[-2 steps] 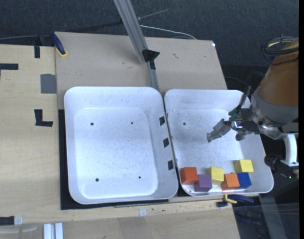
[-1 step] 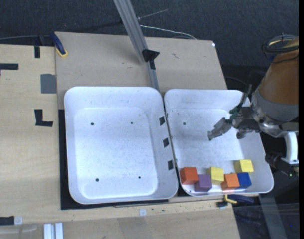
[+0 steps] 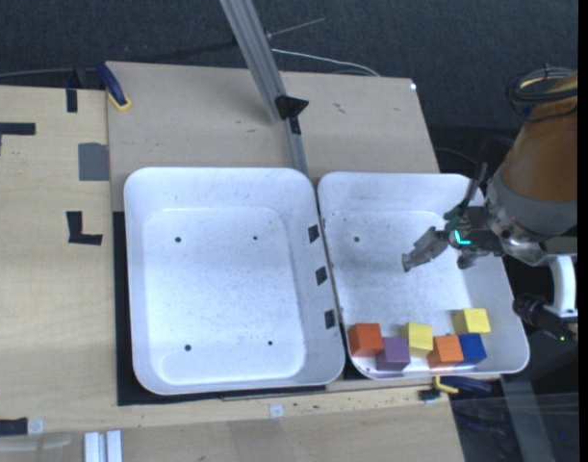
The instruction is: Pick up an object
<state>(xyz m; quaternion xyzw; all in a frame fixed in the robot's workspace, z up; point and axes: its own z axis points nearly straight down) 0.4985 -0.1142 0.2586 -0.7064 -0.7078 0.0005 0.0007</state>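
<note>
coloured blocks (image 3: 419, 342) along right bin's (image 3: 370, 200) near edge, gripper (image 3: 421, 252) above

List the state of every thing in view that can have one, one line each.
gripper: above the right bin, apart from the blocks.
right bin: holds six blocks along its near edge.
left bin: upright beside the right bin.
orange block: resting in the bin.
purple block: resting.
yellow block: resting.
second orange block: resting, touching the blue block.
second yellow block: resting.
</note>
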